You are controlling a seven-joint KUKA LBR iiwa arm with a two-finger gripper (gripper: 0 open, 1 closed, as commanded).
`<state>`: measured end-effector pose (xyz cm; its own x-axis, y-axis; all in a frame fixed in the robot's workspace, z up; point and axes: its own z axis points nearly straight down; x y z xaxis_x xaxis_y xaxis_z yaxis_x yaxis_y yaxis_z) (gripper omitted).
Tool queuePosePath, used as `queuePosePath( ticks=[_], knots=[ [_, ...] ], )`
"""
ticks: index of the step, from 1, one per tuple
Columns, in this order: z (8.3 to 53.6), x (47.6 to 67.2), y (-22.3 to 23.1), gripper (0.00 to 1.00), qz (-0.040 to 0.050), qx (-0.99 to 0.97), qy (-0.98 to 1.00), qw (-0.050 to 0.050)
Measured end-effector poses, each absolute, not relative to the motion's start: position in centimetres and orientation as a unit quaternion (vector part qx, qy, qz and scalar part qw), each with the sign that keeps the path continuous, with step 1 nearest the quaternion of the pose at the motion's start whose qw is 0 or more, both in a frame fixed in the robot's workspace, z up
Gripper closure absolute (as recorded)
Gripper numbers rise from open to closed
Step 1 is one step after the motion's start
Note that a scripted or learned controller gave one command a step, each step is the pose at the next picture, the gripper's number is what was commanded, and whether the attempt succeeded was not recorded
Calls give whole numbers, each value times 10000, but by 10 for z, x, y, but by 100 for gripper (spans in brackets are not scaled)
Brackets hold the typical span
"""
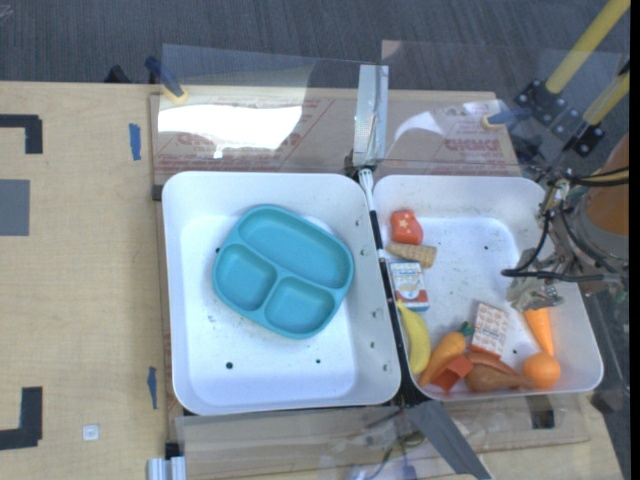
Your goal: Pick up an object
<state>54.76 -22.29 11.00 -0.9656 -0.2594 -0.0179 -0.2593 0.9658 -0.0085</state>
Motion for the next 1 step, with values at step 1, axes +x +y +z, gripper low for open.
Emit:
queuePosePath(
  ticks=[1],
  knots=[
    [109, 547, -223, 0, -25, -1307, 9914, 88]
  ],
)
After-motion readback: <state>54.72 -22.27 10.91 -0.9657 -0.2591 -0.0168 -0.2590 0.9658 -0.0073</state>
